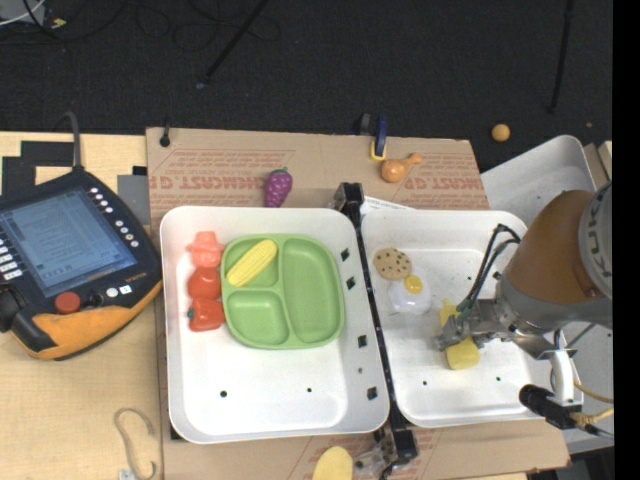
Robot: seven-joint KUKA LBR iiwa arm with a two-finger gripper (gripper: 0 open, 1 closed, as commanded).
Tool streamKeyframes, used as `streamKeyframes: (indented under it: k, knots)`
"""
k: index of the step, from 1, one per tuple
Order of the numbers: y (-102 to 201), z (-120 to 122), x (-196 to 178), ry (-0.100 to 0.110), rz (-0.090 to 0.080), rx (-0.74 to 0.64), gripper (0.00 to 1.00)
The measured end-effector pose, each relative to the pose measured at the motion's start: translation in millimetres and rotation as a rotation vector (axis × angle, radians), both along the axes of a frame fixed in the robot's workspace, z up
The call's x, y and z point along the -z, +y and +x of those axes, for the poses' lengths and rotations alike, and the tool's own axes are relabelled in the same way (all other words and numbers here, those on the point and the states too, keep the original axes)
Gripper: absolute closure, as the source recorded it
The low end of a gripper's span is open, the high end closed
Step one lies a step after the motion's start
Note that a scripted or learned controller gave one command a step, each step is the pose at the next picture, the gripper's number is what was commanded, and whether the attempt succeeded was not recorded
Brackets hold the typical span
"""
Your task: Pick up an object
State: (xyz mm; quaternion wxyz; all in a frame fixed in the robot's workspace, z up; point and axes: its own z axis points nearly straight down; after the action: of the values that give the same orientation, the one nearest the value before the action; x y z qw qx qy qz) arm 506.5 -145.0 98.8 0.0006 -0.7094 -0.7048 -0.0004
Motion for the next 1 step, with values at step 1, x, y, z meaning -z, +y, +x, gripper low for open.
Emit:
streamKeyframes:
  k: [1]
  knots:
    - [0.6, -1.8, -41.9, 0.0, -0.001, -0.006, 1.0]
